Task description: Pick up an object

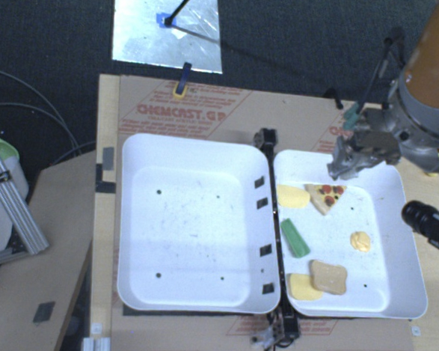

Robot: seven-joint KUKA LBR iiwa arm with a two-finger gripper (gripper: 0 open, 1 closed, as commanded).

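place: robotics lab or test cell | evidence: grey industrial arm with an orange band over a wooden counter stamped with red lettering | two shallow white plastic bins clipped side by side | loose black cables on dark carpet | aluminium framing bar at left
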